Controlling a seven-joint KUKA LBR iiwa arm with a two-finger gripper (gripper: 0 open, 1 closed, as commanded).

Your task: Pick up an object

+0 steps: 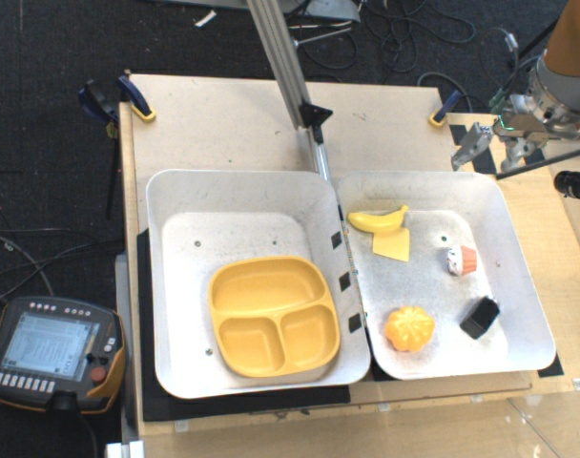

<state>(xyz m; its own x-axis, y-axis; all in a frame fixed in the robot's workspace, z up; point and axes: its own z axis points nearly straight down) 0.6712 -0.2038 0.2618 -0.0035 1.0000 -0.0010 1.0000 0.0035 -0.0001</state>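
You have two white bins side by side on the bench. The left bin (176, 218) carries a big yellow divided plate (271, 315), with one long compartment at the far side and two smaller ones at the near side. The right bin (505, 246) carries the small things. The arm (565, 36) comes in at the upper right, and its gripper (500, 141) hangs above the bench just outside the far right corner of the right bin. You can see two grey fingers (469, 147) there, but whether they stand apart or together I cannot tell from this angle; nothing is visible between them.

All the candidates lie toward the near side and to the left of the gripper. The banana (378, 219) has its long axis across the bin, left to right, and it touches the yellow wedge (392, 246) just below it. The orange fruit (409, 329) sits near the front edge. The black block (479, 317) lies tilted, well apart from the others. The small white and orange toy (459, 260) is the nearest to the gripper, so in my judgement it asks for the shortest move.
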